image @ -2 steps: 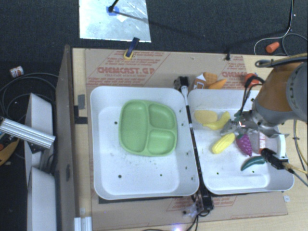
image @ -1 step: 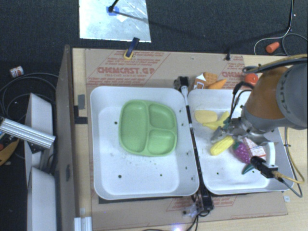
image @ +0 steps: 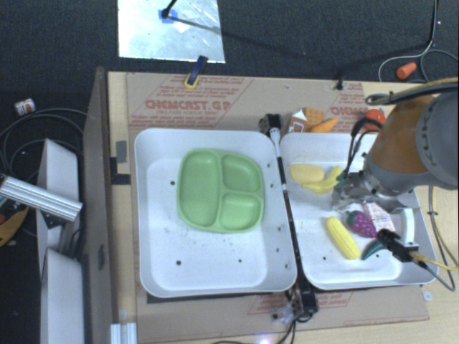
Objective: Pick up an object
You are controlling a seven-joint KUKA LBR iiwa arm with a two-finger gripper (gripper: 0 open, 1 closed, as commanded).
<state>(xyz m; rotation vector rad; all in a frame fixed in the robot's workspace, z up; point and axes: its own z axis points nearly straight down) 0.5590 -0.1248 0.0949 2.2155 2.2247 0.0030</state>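
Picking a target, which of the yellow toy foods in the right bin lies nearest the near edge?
The corn cob, ridged and angled, sits lowest; the smooth yellow pieces lie farther back.
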